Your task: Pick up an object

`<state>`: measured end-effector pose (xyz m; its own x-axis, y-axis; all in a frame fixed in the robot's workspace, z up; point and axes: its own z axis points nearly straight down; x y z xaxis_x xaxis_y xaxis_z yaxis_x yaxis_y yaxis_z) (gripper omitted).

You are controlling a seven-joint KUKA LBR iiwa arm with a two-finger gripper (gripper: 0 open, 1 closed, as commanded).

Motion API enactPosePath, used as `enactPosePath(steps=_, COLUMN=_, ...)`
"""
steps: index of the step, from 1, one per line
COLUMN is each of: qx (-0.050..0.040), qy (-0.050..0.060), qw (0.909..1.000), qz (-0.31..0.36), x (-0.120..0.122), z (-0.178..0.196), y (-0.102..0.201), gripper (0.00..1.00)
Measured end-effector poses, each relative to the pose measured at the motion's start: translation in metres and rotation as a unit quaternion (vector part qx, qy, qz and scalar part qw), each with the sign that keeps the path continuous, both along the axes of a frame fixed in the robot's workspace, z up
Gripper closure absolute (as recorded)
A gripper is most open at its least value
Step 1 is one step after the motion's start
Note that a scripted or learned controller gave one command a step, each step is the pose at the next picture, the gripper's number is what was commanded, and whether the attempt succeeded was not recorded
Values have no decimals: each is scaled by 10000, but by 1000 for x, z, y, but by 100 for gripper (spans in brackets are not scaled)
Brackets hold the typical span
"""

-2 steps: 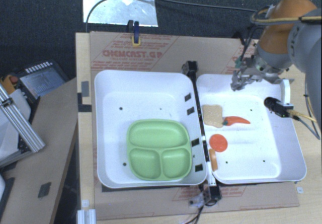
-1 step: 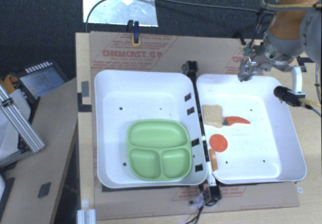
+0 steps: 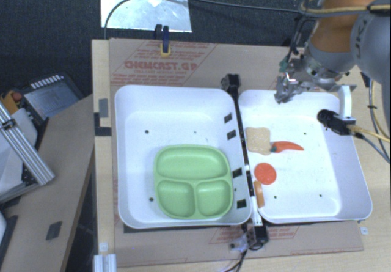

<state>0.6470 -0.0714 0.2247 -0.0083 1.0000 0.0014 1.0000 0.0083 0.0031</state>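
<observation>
The bench [image 3: 67, 142] is pale wood, with a sheet of printed cardboard [image 3: 177, 63] under both bins and dark carpet beyond it.

Nearest the camera, the left bin [image 3: 131, 106] holds a green divided tray [image 3: 193, 181] lying flat toward its front right. In the right bin [image 3: 348, 179], a small orange stick [image 3: 259, 194] lies against the near part of the left wall, with a red disc [image 3: 265, 173] just beyond it. Farther back, a tan slice, perhaps toy bread, [image 3: 258, 140] sits by the divider, and an orange carrot-like piece [image 3: 287, 147] lies just to its right, touching or nearly so.

At the far edge of the right bin the gripper [image 3: 285, 95] hangs well apart from all these pieces; I cannot tell how it is set, as it shows small and blurred. The grey and orange arm [image 3: 348, 14] rises behind it.
</observation>
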Motion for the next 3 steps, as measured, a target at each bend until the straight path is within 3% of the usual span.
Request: enactPosePath(steps=3, qx=8, qy=21, qw=10000, qz=1, x=-86, z=-3, y=147, gripper=100)
